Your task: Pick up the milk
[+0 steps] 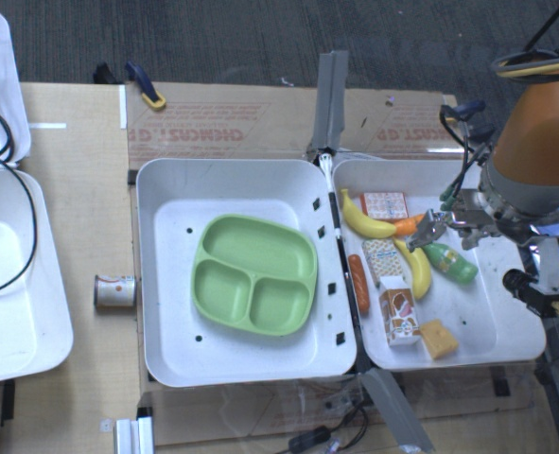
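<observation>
Left of the gripper (437,227), whose finger spread I cannot tell, the crowded right bin (506,343) holds the milk (399,316); bare floor lies around the plate (254,274) in the left bin (165,253).

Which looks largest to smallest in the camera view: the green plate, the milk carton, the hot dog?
1. green plate, by far the largest.
2. milk carton.
3. hot dog: about as long as the carton but much thinner, so it is ranked smaller.

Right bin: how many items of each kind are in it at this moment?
Bananas: 2
Cartons and boxes: 3
Green bottle: 1
Sausage: 1
Carrot: 1
Bread piece: 1
Total: 9
</observation>
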Controlling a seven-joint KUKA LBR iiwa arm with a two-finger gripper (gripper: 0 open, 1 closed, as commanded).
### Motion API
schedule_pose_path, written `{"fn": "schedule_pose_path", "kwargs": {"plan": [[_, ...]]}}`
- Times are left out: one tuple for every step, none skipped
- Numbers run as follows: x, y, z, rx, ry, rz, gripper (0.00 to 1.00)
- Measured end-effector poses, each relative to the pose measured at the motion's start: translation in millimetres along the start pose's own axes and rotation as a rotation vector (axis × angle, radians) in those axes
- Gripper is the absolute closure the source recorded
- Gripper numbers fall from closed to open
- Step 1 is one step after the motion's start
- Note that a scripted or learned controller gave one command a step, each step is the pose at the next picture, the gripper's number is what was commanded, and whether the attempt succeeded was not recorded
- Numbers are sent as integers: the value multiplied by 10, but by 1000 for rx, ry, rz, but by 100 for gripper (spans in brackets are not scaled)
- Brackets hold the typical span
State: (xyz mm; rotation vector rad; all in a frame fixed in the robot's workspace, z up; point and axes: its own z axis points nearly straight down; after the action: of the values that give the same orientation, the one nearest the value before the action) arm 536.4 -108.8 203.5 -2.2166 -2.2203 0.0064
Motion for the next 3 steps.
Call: {"fn": "schedule_pose_path", "kwargs": {"plan": [[142,-336,761,1,1,-16,0],[140,-335,760,0,0,-16,0],[131,-374,1125,-3,3,171,0]]}}
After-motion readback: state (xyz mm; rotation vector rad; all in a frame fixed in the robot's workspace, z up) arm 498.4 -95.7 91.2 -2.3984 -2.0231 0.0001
